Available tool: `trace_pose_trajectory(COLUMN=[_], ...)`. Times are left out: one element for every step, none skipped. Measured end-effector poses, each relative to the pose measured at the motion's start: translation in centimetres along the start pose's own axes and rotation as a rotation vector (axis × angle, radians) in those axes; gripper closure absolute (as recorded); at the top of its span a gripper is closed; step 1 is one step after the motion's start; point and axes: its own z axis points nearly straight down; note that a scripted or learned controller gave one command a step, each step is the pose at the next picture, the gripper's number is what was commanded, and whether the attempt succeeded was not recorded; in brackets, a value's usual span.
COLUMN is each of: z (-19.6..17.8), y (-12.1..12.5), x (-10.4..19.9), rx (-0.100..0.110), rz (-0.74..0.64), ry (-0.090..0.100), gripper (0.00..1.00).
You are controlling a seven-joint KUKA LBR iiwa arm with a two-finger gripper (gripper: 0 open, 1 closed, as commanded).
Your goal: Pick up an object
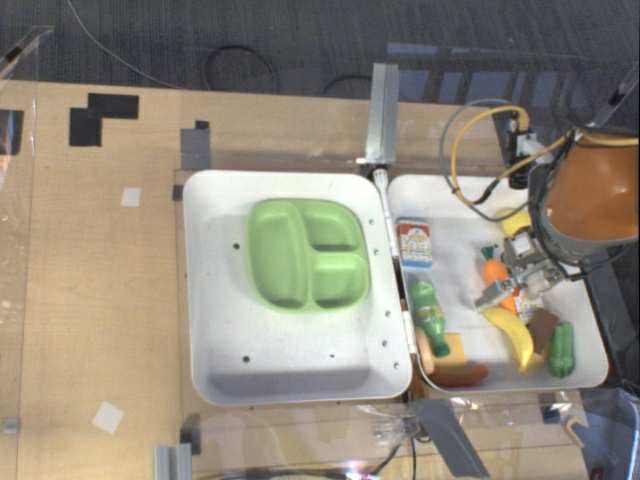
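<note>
Bins, two and white, sit side by side on the wooden tabletop (100,298). The left bin (215,368) holds a green tray (305,253) with three compartments, placed near the bin's middle, a little toward the far edge.

The right bin (455,223) holds the small objects. A small box (414,244) with a red and white front lies near the bin's left wall, toward the far edge. Nearer than it, a green bottle (426,308) lies along the same wall. At the near edge, a tan block (447,347) touches the bottle's lower end, and a brown sausage (458,374) lies just beside the block at the bin's near rim. In the near right corner there is a banana (512,334), a brown piece (541,330) beside it, and a green pepper (561,349) close to the right wall.

The arm (592,196) comes in over the bin's right edge, with its orange band above the wrist. The pincer (520,273) is low in the right half of this bin, above the banana's upper end. An orange object (496,269) lies just at its left side and seems to touch it. A yellow object (516,225) shows just behind the pincer, toward the far edge. I cannot tell the pincer's state, because the metal parts hide it.
</note>
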Motion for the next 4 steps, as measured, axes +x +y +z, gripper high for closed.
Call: trace_pose_trajectory(z=[0.0, -0.2, -0.3, -0.3], y=[-3.7, -0.3, -0.7, -0.7], x=[-3.4, -5.6, -7.5, -7.4], rx=[-0.002, 0.01, 0.003, 0.005], rz=[-0.13, -0.045, -0.034, 0.003], ry=[0.001, 0.002, 0.015, 0.015], gripper=[0.0, 0.0, 0.0, 0.0])
